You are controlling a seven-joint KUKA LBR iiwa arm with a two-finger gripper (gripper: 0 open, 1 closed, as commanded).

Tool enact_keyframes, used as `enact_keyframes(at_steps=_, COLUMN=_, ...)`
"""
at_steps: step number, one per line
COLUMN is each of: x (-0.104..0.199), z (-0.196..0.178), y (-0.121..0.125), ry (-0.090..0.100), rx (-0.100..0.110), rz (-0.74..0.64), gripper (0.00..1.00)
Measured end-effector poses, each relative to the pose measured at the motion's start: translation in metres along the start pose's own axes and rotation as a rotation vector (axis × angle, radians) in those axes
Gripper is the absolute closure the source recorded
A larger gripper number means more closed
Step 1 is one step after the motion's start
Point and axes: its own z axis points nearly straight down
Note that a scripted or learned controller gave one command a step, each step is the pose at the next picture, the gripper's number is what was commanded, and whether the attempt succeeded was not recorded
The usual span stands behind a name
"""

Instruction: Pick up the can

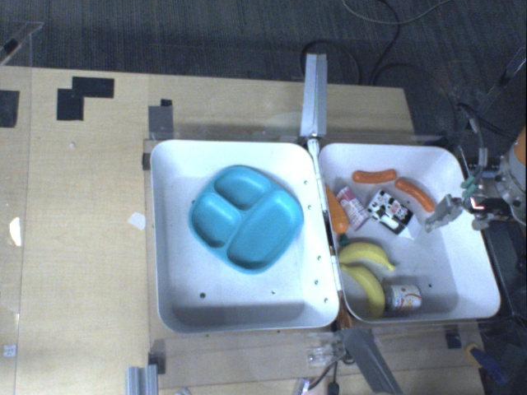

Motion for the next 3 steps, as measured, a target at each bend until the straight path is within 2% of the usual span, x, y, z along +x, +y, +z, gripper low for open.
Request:
enact_keyframes(at_steps=1, x=0.059, z=0.141, y=-0.01, ry=0.001, rx=0.002, rz=-0.002, gripper=0.0)
enact_keyframes(at_steps=2, x=0.027, z=0.17, y=0.049, ry=0.001, rx=-0.006, rz=0.149, gripper=0.0)
enact_keyframes(at_steps=3, x=0.003, z=0.172, y=0.12, ry=-0.001, rx=-0.005, rz=0.263, gripper=0.0)
